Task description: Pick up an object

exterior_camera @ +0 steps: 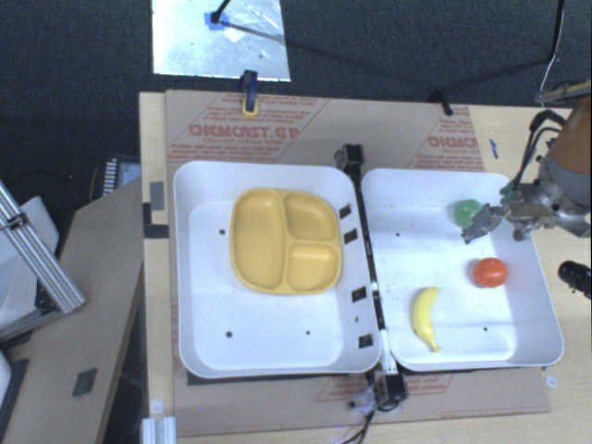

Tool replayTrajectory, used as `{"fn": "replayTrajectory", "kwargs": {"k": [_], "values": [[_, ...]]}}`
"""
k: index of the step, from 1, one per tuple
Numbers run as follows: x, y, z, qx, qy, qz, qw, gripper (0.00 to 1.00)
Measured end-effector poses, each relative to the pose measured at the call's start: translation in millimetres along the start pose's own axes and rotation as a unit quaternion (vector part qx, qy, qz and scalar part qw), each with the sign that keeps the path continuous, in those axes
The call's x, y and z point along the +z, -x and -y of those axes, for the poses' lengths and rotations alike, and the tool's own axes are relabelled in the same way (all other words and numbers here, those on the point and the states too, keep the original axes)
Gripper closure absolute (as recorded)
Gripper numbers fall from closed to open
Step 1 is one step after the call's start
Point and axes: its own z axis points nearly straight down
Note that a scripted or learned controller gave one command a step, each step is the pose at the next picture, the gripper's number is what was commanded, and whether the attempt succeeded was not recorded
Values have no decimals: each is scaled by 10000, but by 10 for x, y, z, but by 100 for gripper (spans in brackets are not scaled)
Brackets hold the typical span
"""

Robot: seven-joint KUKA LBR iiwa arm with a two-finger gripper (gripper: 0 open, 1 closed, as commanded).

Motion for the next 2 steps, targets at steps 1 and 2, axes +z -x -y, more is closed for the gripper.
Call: {"fn": "replayTrajectory", "kwargs": {"k": [1,2], "values": [[-78,-6,-28,-17,64,13,10000,0],[532,-65,-39,-9,51,7,10000,0]]}}
